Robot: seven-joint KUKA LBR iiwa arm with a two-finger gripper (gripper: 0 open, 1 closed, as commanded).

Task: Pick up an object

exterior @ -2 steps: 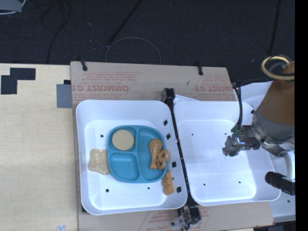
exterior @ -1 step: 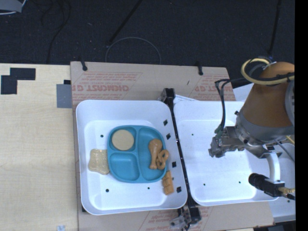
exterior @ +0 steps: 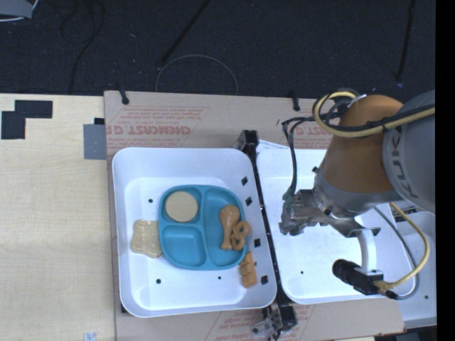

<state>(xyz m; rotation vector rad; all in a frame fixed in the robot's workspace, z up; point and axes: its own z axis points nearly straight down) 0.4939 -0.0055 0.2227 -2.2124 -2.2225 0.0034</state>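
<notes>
Food pieces lay on a blue tray in the left bin, while the arm hung over the right bin, its grip unclear

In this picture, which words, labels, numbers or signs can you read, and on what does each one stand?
Red print on the cardboard sheet above the left bin: it stands upside down and is too blurred to read.
Red print on the cardboard at the bottom edge: too small to read.
Grey raised letters on the arm at the right: "KU", cut off by the frame.
</notes>
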